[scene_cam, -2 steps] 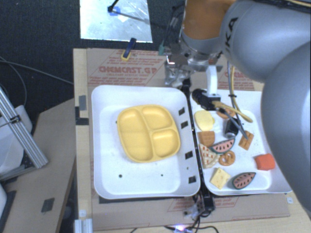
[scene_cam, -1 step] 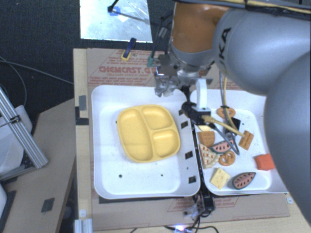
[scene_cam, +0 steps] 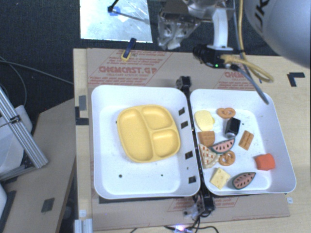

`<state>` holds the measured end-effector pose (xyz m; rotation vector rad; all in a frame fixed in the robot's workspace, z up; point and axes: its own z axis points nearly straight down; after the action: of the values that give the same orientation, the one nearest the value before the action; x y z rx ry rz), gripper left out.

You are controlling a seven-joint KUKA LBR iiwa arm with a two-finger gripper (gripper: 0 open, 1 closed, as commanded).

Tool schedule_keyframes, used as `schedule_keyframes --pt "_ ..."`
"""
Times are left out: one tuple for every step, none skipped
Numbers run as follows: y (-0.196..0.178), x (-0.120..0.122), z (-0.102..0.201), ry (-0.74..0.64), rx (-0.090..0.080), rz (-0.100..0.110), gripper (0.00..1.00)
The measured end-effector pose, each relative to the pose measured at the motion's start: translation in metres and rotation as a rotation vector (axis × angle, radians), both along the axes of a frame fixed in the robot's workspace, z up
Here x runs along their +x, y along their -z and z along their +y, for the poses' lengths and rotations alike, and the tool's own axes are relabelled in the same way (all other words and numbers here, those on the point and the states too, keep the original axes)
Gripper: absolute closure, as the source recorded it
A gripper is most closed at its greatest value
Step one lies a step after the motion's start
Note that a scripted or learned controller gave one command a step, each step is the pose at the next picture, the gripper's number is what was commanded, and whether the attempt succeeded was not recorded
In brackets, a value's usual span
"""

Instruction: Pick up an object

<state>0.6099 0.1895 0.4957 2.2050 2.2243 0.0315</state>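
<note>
Cardboard (scene_cam: 146,69) reads "CHEMICAL G.."; arm (scene_cam: 277,13) shows "UK". Tool (scene_cam: 171,33) above bins, grip state can't tell.

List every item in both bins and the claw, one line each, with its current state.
Claw: raised beyond the bins, nothing between its fingers.
Yellow divided plate: flat in left bin, compartments bare.
Right bin: holds the toy food.
Black block: lying in right bin.
Orange block: lying apart, near the right wall.
Watermelon slice: flat, near front edge.
Pretzel: flat, near back.
</note>
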Motion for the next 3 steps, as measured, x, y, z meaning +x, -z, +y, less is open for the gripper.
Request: schedule_keyframes --pt "0.061 0.061 -0.018 0.011 -0.009 0.021 1.00" --pt "0.057 0.059 -0.016 0.005 -0.008 0.018 0.00" --pt "0.254 0.057 -0.054 0.011 -0.011 0.034 0.00"
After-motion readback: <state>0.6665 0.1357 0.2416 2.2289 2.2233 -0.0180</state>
